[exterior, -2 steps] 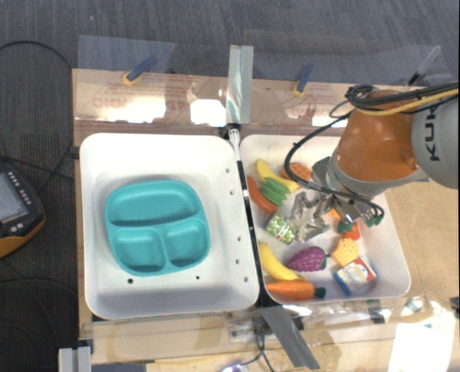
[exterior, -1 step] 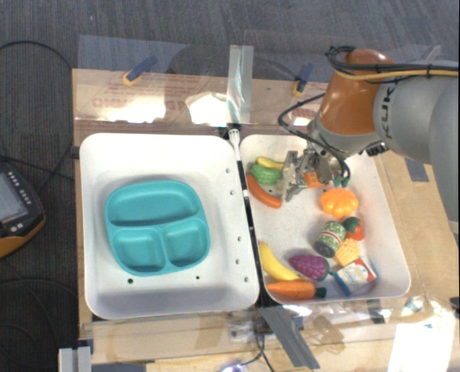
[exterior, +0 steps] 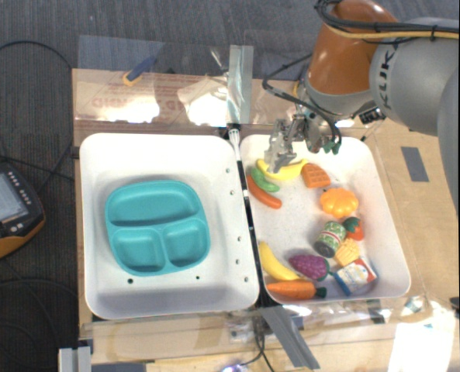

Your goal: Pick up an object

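Grey arm with orange wrist band comes in from upper right, end effector low over the back-left corner of the right white bin. Fingers point down at a yellow toy piece lying there; tips look on or just above it. Can't tell whether they're released or clenched, and nothing is visibly between them.

Right bin contents, all toy food:
- green and yellow corn-like piece, just left of the yellow piece
- red-orange sausage, near the left wall
- orange ridged slice, right of the end effector
- orange pepper-shaped toy, mid-bin
- dark round jar-like toy with green label, with small red and green bits beside it
- yellow banana, front left
- purple grape bunch, touching the banana
- orange carrot, along the front wall
- small carton with red and blue print, front right

Left white bin holds a teal three-compartment plastic tray, roughly centred.

Surface: both bins side by side on a brown cardboard-covered tabletop, with glare patches and a strip of blue tape behind the left bin. A metal bracket stands upright behind the seam between the bins. Floor around is dark grey carpet, black cables trailing on the left. A handheld pendant with screen and orange trim lies at the left edge.
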Robot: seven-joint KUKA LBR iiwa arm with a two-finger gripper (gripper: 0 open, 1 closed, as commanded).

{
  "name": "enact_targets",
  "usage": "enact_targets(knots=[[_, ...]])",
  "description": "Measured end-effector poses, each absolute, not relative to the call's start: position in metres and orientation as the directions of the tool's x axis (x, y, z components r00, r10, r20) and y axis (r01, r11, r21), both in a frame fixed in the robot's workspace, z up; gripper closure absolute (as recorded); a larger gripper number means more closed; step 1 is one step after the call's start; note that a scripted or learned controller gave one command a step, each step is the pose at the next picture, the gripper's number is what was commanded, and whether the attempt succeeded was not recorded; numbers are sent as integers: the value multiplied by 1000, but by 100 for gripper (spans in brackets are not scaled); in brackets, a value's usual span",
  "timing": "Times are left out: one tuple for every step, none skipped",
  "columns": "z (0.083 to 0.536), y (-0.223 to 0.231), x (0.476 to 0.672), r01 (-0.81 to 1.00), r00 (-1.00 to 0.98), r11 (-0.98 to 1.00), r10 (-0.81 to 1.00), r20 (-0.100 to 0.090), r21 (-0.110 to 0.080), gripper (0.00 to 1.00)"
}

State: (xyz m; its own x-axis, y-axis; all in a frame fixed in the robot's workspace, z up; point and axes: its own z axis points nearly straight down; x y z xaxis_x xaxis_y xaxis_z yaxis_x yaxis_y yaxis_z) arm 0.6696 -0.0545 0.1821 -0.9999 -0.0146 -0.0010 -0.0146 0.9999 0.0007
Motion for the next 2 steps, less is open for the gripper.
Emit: enact_targets(knots=[[254,-27,670,196,-981,981,196,0,-1,100],[118,-108,636,-14,-1000,1000,-14,4,0,100]])
